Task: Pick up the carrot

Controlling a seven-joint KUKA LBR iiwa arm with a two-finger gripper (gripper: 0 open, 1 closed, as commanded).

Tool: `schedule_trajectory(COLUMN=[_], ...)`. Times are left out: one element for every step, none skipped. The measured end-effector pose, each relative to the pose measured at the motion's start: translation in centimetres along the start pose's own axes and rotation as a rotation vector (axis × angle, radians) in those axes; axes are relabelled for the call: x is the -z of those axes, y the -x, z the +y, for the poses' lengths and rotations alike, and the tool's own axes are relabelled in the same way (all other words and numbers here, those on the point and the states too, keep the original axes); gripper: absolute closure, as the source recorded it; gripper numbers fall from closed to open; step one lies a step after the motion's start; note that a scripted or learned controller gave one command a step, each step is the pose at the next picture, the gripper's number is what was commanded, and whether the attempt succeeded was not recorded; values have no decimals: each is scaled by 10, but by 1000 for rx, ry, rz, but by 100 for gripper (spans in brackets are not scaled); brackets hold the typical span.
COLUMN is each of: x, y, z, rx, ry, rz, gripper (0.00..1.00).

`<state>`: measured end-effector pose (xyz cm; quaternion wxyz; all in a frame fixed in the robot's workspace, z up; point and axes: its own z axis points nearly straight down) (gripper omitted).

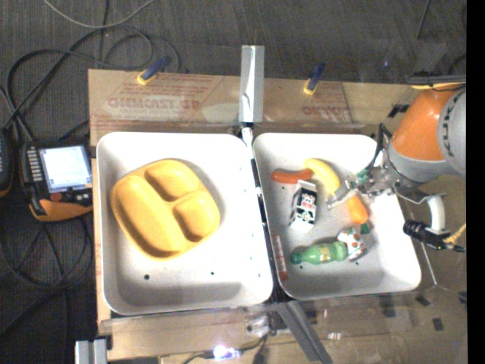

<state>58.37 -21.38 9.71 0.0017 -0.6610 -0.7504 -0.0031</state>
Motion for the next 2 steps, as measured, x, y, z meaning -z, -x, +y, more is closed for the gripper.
schedule_trajectory(x=[5,64], y=[0,-36], z=[-1,-1], rx=[-1,5], ry=[-5,-5], rz=[1,-5], gripper=[100,100])
